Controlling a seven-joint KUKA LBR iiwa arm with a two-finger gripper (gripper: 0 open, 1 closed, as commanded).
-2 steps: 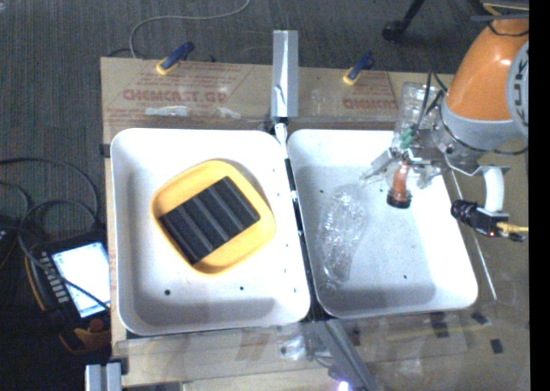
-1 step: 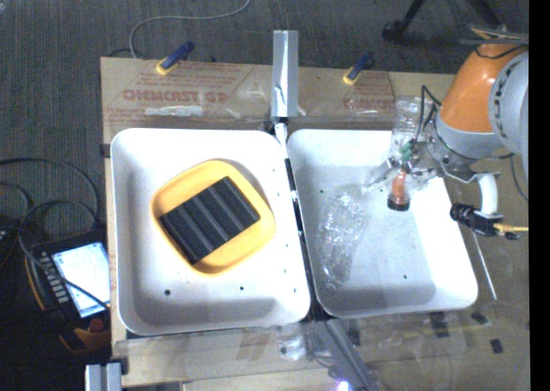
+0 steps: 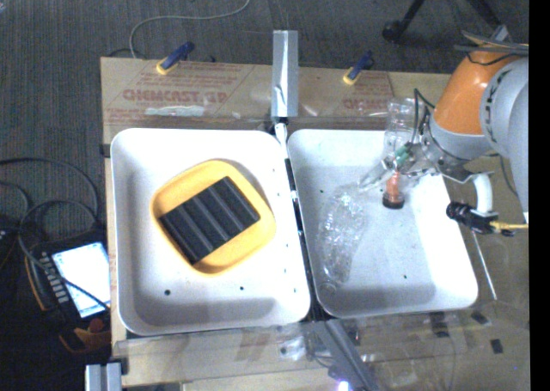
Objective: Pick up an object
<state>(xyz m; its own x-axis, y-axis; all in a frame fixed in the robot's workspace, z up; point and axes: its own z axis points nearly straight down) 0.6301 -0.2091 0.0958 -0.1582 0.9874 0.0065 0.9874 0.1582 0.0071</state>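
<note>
You have nothing lifted yet, as far as this view shows. The gripper (image 3: 397, 176) hangs low over the right bin (image 3: 430, 282), toward its 1 o'clock corner, and it looks transparent and blurred against the floor, so you cannot tell how it is set or whether it has anything. A small reddish piece (image 3: 393, 200) sits right under it, but whether that is part of the tool or a loose object is unclear.

The likeliest target is the crumpled clear plastic (image 3: 339, 235), lying at 8 o'clock from the gripper, near the bin's left wall. The yellow and black block (image 3: 215, 216) rests mid left bin (image 3: 142, 295), well apart.

For room, you have open floor at 5 o'clock in the right bin. Watch the raised divider (image 3: 292, 200) between the bins and the near rim by the arm (image 3: 481, 110).
</note>
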